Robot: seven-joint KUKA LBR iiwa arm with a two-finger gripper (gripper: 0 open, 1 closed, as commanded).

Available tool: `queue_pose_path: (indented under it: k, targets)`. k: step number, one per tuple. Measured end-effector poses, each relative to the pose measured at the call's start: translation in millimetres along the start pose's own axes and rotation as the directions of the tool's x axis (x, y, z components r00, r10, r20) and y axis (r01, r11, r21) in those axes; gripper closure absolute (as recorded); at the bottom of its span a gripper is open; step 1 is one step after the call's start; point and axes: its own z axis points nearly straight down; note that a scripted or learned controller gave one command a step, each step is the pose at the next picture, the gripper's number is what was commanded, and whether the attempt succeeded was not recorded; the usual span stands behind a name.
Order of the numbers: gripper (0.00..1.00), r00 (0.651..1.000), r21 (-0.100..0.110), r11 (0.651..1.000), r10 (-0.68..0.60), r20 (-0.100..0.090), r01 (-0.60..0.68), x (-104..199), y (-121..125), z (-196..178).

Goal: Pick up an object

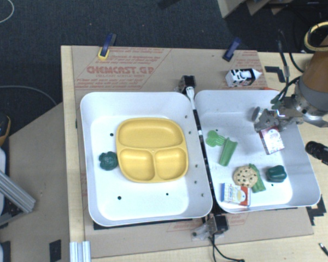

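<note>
Hand (269, 123) hovers over small upright carton (271, 141), long axis near-vertical.

"chemcast gp" on brown board (126, 67)

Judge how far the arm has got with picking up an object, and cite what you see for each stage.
Done: the gripper has reached into the right bin. In hand: a small red-and-white carton sits directly under it, though a grasp is unclear. Left: securing and lifting; the cookie and the other items lie on the bin floor.
</note>
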Motion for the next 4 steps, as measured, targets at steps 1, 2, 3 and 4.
queue_pose_path:
  k: [1, 2, 3, 4]
  targets:
    - [1.0, 1.0, 0.0, 1.0, 0.0, 0.0, 0.0, -0.2, 1.6, -41.9]
    - [1.0, 1.0, 0.003, 1.0, -0.004, -0.002, 0.004, 50.9, 16.6, -51.6]
    - [1.0, 1.0, 0.003, 1.0, -0.006, -0.004, 0.006, 113.3, 34.1, -46.1]
    - [1.0, 1.0, 0.008, 1.0, -0.003, -0.004, 0.003, 153.9, 41.7, -33.8]
